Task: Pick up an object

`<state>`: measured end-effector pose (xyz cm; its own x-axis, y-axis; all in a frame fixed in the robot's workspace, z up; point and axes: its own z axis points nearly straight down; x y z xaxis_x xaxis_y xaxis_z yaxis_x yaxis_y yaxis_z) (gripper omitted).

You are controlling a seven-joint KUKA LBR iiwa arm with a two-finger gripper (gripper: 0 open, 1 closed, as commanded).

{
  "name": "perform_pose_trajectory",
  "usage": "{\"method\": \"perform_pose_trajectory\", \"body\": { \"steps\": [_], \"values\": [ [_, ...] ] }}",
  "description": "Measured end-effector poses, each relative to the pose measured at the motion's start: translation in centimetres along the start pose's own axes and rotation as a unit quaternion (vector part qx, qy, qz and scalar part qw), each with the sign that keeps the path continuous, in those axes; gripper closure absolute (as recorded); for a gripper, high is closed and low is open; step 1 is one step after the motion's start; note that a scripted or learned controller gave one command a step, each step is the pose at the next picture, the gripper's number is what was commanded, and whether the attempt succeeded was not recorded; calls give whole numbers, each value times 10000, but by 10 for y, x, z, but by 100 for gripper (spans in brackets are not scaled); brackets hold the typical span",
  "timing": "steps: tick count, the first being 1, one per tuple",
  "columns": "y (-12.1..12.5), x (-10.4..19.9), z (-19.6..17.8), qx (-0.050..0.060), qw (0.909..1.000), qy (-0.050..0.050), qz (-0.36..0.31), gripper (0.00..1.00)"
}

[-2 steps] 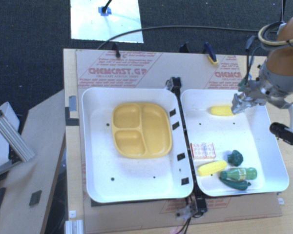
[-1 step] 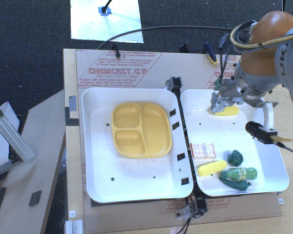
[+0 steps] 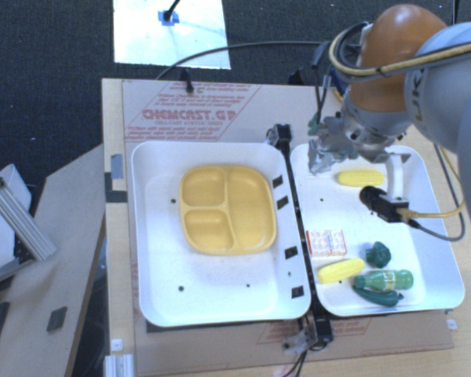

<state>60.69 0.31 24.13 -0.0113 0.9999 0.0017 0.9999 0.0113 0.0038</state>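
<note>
The gripper [image 3: 323, 157] hangs over the right bin [image 3: 439, 203]; its grasp state I cannot tell. Best to descend squarely onto the yellow oblong piece [image 3: 360, 178] nearby.

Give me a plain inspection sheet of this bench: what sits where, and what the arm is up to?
Surface: two shallow white bins side by side, left bin and right bin, on a board.
Job's things: in the right bin, a yellow oblong piece, a red-and-white packet, a yellow corn-like piece, a dark green piece and a green bottle.
Clutter: a yellow divided tray in the left bin.
Grippers: the gripper is over the right bin's far left corner, holding nothing visible.
Cables: a yellow hose loops from the arm.
Surroundings: dark carpet.
</note>
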Motion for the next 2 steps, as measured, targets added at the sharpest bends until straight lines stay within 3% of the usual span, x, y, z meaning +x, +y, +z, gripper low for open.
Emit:
{"method": "perform_pose_trajectory", "body": {
  "steps": [2],
  "values": [
    [16, 92, 14, 13, 10000, -3, 10, 100]
  ]
}}
